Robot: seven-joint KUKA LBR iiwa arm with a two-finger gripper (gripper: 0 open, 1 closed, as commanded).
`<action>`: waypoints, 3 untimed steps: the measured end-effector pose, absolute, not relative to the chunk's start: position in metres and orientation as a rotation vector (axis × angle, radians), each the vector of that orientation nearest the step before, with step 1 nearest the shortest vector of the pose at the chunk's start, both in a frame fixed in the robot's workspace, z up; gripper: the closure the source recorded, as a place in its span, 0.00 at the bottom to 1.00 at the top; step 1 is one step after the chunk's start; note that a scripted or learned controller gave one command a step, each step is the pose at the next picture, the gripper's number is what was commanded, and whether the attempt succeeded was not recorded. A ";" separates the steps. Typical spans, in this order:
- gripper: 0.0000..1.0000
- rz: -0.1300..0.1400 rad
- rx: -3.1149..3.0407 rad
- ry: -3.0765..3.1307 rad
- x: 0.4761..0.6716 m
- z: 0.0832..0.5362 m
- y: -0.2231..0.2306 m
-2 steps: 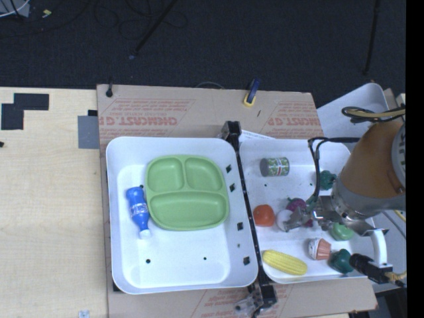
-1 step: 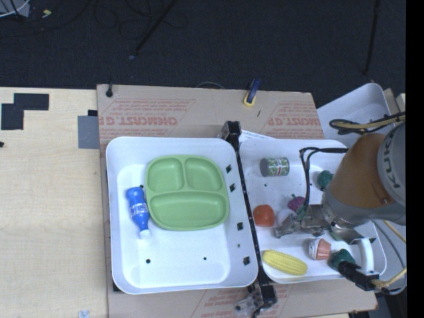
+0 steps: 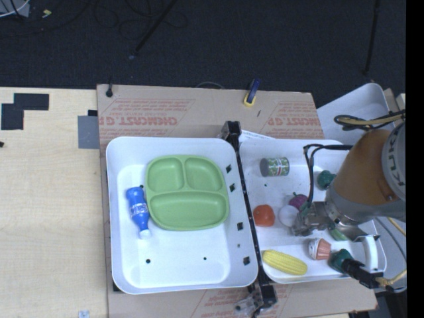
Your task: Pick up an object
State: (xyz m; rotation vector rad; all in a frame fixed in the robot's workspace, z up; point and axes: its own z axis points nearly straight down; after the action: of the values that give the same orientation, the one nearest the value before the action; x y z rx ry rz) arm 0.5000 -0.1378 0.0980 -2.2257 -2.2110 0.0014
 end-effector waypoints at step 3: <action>1.00 0.000 -2.221 -2.221 0.493 0.229 -0.149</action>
State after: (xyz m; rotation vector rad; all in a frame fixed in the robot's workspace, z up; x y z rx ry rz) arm 0.4932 -0.1490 0.2285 -2.2207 -2.2210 0.0004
